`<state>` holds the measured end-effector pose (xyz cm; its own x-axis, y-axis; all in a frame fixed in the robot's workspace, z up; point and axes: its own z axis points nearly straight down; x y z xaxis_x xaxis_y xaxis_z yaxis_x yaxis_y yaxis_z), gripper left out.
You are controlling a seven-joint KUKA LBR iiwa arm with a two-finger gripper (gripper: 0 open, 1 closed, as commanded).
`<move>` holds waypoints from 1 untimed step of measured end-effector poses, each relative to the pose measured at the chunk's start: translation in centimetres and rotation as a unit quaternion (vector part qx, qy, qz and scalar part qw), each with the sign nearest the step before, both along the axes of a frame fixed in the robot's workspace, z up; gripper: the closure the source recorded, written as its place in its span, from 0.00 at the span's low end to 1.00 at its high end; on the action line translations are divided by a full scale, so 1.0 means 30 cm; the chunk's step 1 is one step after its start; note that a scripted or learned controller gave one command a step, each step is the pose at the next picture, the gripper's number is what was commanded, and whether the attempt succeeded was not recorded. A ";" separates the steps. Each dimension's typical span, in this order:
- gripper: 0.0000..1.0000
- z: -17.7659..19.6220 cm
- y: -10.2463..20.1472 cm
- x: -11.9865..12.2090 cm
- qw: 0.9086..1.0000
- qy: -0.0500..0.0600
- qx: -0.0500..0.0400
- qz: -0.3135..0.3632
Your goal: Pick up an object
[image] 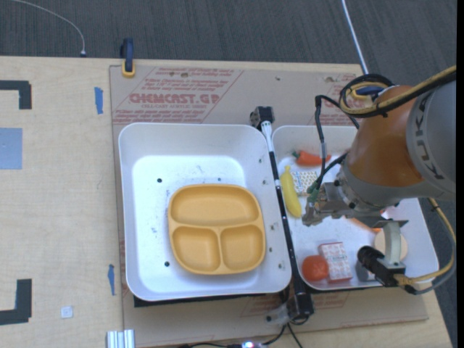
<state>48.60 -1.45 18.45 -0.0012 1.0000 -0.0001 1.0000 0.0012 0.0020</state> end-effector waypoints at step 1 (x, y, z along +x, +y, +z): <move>1.00 -0.125 -0.295 0.073 1.000 0.000 -0.001 -0.001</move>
